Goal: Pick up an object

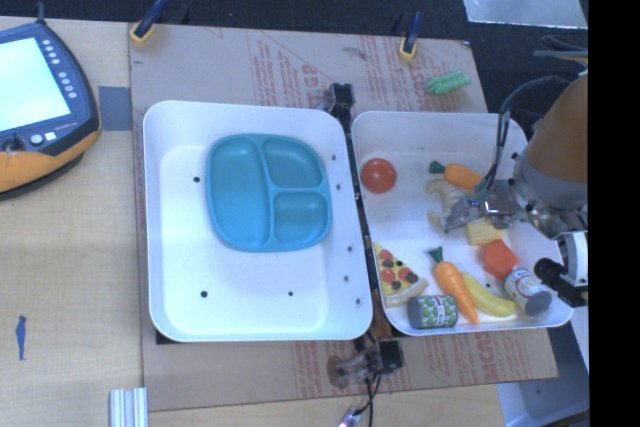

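Pincer [462, 215] low in the right bin [392, 129], among the toys.

I see my pincer down by a pale toy [440, 190] and a yellow block [483, 233]; I cannot tell whether it grips anything. Around it lie a tomato [378, 175], two carrots [462, 177] [455, 284], a banana [490, 300], a can [432, 311], a pizza slice [396, 273] and a red piece [499, 258]. The left bin [160, 245] holds a blue plate [268, 191] on my table [70, 295].

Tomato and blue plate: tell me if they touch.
Apart. The camera view shows the tomato in the right bin and the blue plate in the left bin, with both bin walls between them.
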Available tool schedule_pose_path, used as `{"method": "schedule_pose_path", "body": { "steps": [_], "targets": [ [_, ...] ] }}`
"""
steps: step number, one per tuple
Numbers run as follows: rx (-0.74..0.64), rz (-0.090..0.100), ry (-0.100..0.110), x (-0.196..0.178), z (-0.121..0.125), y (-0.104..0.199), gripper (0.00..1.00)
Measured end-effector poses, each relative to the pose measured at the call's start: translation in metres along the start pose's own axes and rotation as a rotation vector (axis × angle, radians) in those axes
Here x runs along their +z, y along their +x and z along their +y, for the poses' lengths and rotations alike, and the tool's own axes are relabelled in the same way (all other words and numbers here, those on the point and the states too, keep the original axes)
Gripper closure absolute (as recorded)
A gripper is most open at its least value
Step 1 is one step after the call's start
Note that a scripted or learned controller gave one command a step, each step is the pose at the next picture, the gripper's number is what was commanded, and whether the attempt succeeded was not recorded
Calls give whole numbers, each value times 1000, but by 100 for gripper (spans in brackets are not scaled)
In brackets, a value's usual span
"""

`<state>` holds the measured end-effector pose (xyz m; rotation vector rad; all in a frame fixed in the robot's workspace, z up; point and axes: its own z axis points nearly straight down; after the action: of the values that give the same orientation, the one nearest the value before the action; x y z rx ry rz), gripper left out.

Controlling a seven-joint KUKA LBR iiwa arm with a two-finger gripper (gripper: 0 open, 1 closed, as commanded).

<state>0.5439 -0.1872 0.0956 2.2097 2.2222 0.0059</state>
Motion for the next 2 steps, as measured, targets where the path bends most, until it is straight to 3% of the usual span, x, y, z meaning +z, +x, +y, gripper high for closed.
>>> {"method": "schedule_pose_path", "body": {
  "steps": [1,2],
  "targets": [
    [0,4,10,4,36,-24,0],
    [2,4,10,4,60,-25,0]
  ]
}}
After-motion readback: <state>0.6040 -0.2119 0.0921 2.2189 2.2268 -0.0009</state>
